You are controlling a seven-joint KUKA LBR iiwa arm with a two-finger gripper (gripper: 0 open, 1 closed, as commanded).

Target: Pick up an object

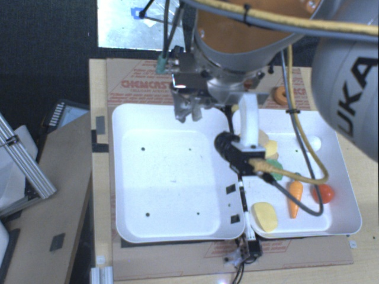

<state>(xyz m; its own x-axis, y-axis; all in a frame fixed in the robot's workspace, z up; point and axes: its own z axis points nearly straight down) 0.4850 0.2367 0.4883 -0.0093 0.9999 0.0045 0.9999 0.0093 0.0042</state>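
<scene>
- carrot [294,197], yellow piece [265,216] and red ball [325,193] lie in the right bin [346,218].
- gripper [189,113] hangs over the left bin [130,158]'s far edge, fingers near together, gripping nothing.

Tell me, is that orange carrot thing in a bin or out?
In. The carrot lies on the floor of the right bin, inside its rim.

The bench [71,176] is tan and carries a brown cardboard sheet [142,78] printed with red lettering. On that sheet two shallow white bins sit side by side, touching along their inner rims: the left bin [169,176] and the right bin [343,209]
</scene>
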